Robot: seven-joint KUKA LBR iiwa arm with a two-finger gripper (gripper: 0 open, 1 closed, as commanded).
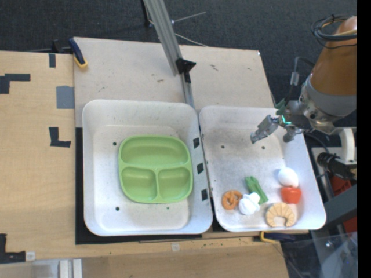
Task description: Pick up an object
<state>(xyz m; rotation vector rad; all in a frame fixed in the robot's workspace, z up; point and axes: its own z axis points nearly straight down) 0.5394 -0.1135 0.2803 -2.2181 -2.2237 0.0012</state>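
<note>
Two bins: shallow white plastic, side by side; left bin, right bin.
Left bin contents: green three-compartment plate, lying flat.
Right bin contents, near-right corner: white egg; red tomato-like piece; tan croissant; orange pretzel-shaped piece; small white lump; green stick, long axis running far-left to near-right, touching the white lump.
Gripper: above the right bin's far-right part, fingers apart, holding nothing, well apart from the objects.
</note>
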